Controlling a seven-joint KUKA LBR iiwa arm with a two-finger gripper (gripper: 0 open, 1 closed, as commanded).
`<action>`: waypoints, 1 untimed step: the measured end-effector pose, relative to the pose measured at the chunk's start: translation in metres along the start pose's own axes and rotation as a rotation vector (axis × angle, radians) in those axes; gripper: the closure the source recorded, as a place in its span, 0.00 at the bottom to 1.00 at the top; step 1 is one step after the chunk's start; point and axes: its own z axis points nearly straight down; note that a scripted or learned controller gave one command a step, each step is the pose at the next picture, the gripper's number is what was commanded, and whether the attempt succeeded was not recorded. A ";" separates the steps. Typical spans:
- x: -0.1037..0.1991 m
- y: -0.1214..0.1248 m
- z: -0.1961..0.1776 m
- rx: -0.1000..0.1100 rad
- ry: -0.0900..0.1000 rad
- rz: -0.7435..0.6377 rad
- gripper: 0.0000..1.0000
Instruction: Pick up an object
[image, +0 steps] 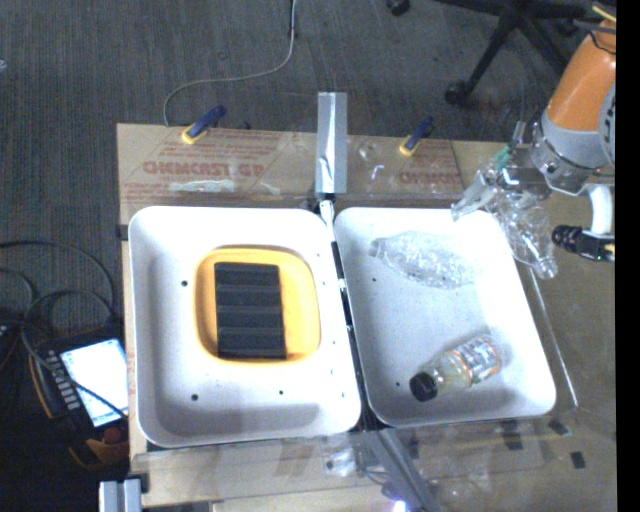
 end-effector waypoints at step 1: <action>-0.012 -0.064 0.043 0.001 -0.003 -0.057 0.00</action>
